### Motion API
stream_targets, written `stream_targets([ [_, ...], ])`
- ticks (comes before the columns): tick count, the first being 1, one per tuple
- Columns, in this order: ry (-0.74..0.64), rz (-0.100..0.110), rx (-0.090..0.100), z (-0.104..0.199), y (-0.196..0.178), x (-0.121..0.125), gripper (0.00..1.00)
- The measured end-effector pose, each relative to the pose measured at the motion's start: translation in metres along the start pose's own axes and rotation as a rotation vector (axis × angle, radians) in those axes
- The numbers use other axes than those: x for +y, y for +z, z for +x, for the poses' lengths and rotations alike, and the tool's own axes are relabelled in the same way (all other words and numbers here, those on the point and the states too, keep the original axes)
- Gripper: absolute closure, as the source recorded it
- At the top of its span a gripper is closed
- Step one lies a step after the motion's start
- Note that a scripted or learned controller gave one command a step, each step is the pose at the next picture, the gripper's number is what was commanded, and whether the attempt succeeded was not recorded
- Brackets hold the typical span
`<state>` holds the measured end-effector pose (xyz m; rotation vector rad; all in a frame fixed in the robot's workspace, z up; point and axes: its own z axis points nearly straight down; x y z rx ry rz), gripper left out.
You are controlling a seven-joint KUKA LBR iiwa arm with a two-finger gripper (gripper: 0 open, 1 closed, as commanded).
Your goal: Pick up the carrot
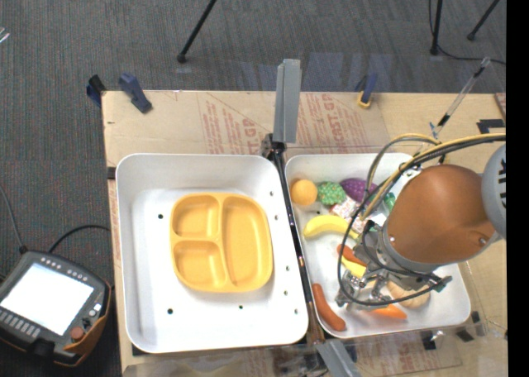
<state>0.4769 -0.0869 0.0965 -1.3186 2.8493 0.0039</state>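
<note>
Nearest the viewer, at lower left, a handheld control pendant (pixel 51 305) with a pale screen lies on the floor beside the bench, its cable trailing away. Above it, the left bin (pixel 136 202) holds a yellow divided plate (pixel 221 242) with three compartments. The right bin (pixel 455 305) contains toy food: a red sausage (pixel 328 307) near the front left corner, the carrot (pixel 388 312) lying flat close to the front wall, a banana (pixel 324 226) at centre left, and an orange ball (pixel 303 192), a green piece (pixel 332 193) and a purple piece (pixel 354 188) along the far wall. The gripper (pixel 369 284) hangs low over the front half of this bin, just above and left of the carrot; whether its fingers are open or closed cannot be told, since the orange band (pixel 438 214) and cabling crowd them. Both bins rest on a bench of brown cardboard (pixel 207 119) printed with red lettering, fixed with blue clamps (pixel 134 92) along its far edge. Beyond lies grey carpet (pixel 99 11) crossed by dark stand legs (pixel 207 7).
</note>
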Motion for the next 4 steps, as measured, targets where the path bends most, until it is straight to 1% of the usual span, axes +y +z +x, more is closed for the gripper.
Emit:
stream_targets([
  [1,-0.124,0.013,-0.003,0.033,-0.115,-0.056,1.0],
  [2,-0.126,0.0,-0.001,0.033,-0.11,-0.053,0.0],
  [3,-0.04,-0.006,0.002,0.036,0.012,-0.028,0.0],
  [4,0.138,-0.002,0.001,-0.023,0.01,-0.021,0.0],
])
